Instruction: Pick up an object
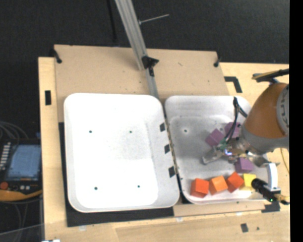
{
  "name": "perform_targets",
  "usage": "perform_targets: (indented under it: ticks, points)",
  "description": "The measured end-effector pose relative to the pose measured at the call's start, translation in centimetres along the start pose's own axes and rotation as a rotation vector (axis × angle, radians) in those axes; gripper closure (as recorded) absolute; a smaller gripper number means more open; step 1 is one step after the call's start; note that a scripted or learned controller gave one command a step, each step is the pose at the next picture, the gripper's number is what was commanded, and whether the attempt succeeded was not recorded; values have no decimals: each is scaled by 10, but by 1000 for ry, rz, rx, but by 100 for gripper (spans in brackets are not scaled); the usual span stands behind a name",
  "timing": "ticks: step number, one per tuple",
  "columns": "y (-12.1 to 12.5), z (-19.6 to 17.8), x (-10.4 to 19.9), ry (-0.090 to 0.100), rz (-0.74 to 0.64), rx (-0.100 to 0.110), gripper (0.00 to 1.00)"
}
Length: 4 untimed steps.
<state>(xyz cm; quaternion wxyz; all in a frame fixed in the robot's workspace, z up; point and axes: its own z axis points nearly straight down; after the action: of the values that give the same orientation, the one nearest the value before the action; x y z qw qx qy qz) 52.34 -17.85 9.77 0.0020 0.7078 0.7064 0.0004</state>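
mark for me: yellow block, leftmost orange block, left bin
yellow block (249, 179), camera view, its top face.
leftmost orange block (199, 187), camera view, centre of its top.
left bin (70, 150), camera view, bare floor near its left wall.

My bench (45, 135) is pale wood, with a brown board (106, 69) laid flat across its far part. Left white bin (116, 150) sits on a dark mat (121, 217) whose edge shows along its near side. Right white bin (191, 120) lies just beside it, small black clips (167, 148) along the seam between the two. A grey metal rail (132, 26) slants in from the far side toward that seam. Off the bench to the left: a handheld pendant (17, 168) with blue screen, cables (7, 130) trailing beyond it.
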Motion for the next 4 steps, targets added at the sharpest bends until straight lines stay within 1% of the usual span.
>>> perform_targets:
  ticks: [1, 2, 3, 4]
  points:
    - [1, -12, -1, 0, 7, -5, 100]
    - [2, -76, -5, -1, -4, -5, 100]
    - [4, -131, 4, 0, -6, -5, 100]
    - [3, -102, 3, 1, -2, 5, 100]
